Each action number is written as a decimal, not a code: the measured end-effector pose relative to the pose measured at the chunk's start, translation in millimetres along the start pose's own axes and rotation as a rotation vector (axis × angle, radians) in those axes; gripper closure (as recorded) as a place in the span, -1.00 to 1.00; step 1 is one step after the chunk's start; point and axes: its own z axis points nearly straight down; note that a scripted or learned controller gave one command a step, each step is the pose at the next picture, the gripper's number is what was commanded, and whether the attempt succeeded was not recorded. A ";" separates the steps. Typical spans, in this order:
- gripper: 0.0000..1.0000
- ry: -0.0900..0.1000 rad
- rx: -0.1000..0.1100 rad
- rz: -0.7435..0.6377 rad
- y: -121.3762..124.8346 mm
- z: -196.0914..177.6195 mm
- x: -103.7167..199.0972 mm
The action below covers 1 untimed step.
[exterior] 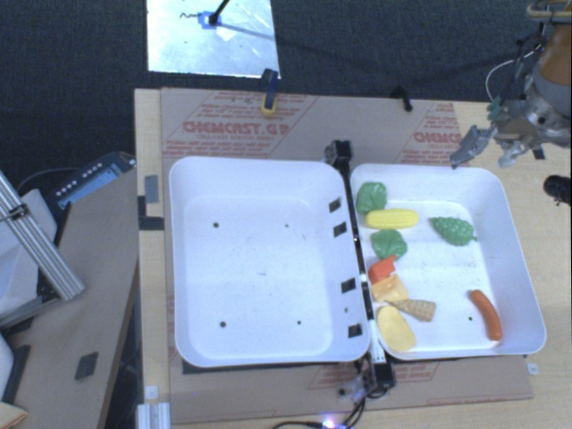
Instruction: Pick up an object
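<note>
The right bin [514, 231] holds several toy foods. A yellow corn cob [391, 219] lies between two green leafy pieces [371, 195] [389, 242], and a third green piece [453, 231] sits further right. Lower down are a red-orange piece [382, 268], a pale orange piece [389, 289], a tan cone [416, 309], a yellow lemon shape [396, 329] and an orange sausage [486, 314]. My gripper [490, 150] hangs above the bin's far right rim, open, with nothing between its fingers.
The left bin [259, 257] sits beside the right one, with a black hinge strip [353, 239] between them. Cardboard lies under both bins. A yellow and blue clamp [268, 92] stands at the back edge, and a shiny metal sheet [213, 25] lies beyond it.
</note>
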 end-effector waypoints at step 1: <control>-1.00 0.002 0.002 -0.007 21.9 68.0 69.0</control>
